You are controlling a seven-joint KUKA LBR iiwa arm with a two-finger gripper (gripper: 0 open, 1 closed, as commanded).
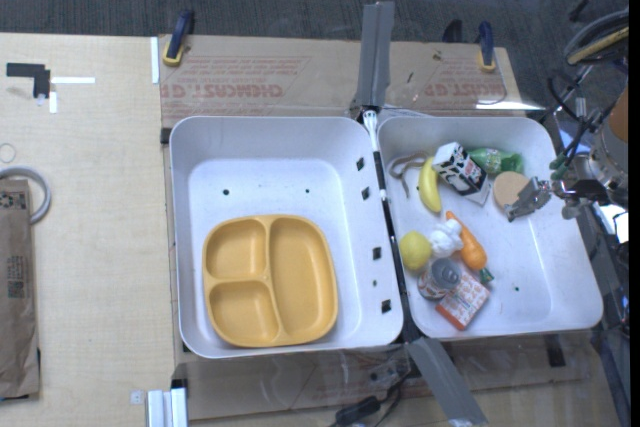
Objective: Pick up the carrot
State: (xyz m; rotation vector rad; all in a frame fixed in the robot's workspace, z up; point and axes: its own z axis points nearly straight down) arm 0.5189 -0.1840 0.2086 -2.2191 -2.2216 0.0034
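The carrot (468, 242) is small and orange and lies at a slant in the middle of the right bin (560, 290). It touches a white item (447, 237) on its left. My gripper (525, 201) hangs low over the right bin's upper right part, to the right of and a little above the carrot, with a gap between them. It sits right beside a tan disc (509, 186). Nothing from the bin is seen in its grasp.
Around the carrot lie a banana (430, 186), a lemon (414, 250), a black-and-white carton (460, 169), a green item (497, 159), a can (437, 280) and a red packet (462, 300). A yellow divided plate (270, 278) sits in the left bin (260, 160).
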